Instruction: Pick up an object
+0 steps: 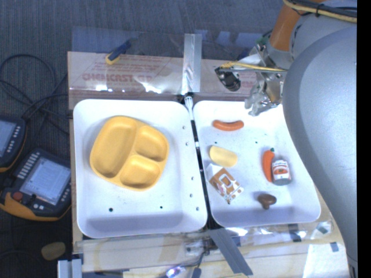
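A yellow divided tray [129, 152] fills the left bin [87, 213]; the claw [259, 101] hovers over the right bin's [301, 207] far edge.

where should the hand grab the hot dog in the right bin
Grip the hot dog across its middle, coming straight down from above. It lies flat, long axis left-right, with bare bin floor on both long sides. The hand is near the bin's far edge.
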`<state>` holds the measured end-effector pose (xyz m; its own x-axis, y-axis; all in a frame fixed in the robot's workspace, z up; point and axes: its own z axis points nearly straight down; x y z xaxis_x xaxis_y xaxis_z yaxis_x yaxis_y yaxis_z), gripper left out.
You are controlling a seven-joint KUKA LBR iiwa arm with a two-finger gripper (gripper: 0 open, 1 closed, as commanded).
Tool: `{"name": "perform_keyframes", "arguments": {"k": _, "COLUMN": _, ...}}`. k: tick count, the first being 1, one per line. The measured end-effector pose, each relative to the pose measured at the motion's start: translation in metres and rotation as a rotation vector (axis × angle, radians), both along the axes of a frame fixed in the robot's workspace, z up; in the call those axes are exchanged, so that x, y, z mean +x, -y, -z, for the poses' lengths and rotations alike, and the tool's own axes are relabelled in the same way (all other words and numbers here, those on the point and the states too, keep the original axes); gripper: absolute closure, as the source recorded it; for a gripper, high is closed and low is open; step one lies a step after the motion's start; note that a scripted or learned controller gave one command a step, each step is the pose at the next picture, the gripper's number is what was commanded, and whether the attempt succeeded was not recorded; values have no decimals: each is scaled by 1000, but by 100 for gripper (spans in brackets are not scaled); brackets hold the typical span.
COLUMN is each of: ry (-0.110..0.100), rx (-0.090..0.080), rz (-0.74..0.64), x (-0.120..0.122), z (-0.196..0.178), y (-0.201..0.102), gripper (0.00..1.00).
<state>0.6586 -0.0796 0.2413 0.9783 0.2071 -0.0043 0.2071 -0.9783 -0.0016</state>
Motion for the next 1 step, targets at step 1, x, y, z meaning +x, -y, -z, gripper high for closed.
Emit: {"name": "perform_keyframes", "arguments": {"k": 1, "ry": 0, "rx": 0, "rz": 2, "x": 0, "z": 0, "y": 1, "gripper": 0}}
